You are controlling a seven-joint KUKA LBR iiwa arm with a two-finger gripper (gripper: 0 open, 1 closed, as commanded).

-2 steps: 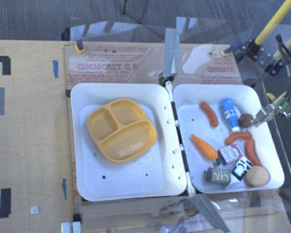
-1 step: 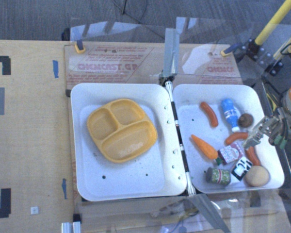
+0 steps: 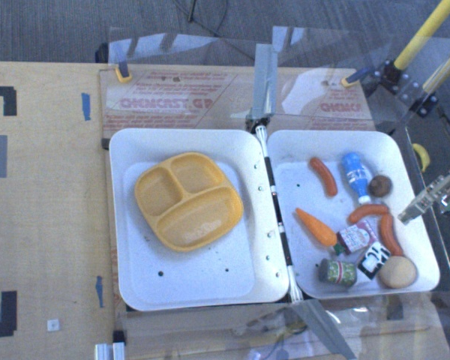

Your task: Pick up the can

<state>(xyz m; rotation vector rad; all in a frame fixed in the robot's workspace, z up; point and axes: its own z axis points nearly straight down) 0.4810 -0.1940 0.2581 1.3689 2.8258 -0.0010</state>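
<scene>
Light wooden bench with blue tape marks, grey carpeted floor behind, possibly cables

Even, bright overhead light is cast, and only soft, faint shadows are thrown inside the white bins. Pale glare is seen on the clear plastic sheets behind them. Fine detail is slightly softened throughout.

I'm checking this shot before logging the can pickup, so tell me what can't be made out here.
- Gripper, camera view: blurred and pale at the right bin's right rim; whether it is open or shut cannot be told.
- Arm: cut off by the right edge.
- Can: lies on its side near the front rim; label print too small to read.
- Small carton: partly overlapped by the neighbouring black-and-white box; print unreadable.
</scene>
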